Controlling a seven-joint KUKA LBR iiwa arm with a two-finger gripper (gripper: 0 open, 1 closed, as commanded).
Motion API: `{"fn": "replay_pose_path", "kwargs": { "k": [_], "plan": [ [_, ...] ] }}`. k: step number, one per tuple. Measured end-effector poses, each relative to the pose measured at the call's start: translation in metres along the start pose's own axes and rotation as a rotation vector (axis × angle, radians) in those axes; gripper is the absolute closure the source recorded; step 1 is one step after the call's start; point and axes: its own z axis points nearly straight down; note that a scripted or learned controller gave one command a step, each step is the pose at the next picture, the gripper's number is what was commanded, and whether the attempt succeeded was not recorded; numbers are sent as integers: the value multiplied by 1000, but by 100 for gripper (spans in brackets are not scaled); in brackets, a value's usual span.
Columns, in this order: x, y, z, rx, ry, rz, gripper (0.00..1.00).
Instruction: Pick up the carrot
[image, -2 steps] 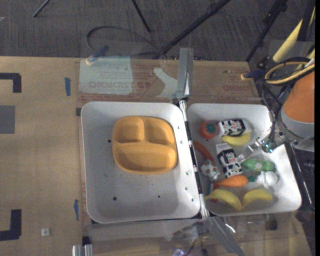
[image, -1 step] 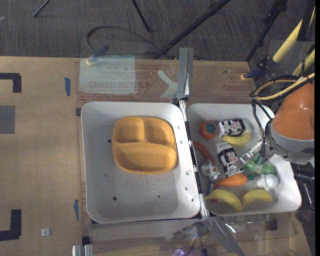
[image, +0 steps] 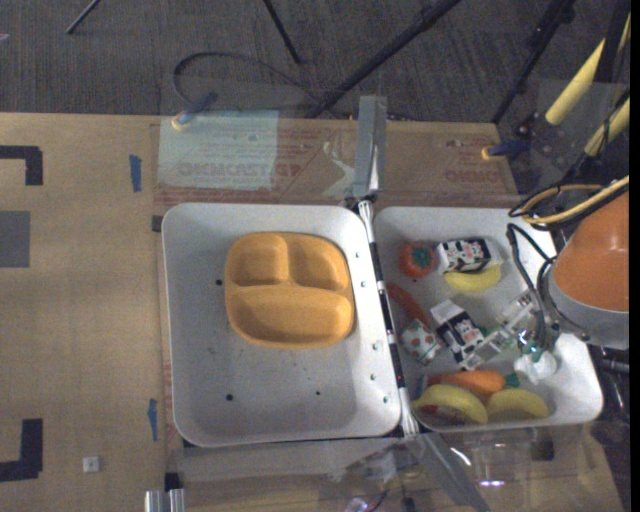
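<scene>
You find the carrot (image: 474, 381) at the bottom of the right bin (image: 585, 395), lying just above two bananas (image: 452, 402). The pincer (image: 523, 332) hangs low over that bin's right side, near the carrot's tip; how wide it stands you cannot tell. An orange divided plate (image: 290, 290) sits in the left bin (image: 195, 330).
</scene>
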Motion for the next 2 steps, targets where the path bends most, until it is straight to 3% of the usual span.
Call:
{"fn": "replay_pose_path", "kwargs": {
  "k": [1,2],
  "plan": [
    [21,-3,-49,43,43,263,0],
    [6,-13,-6,33,31,403,0]
  ]
}}
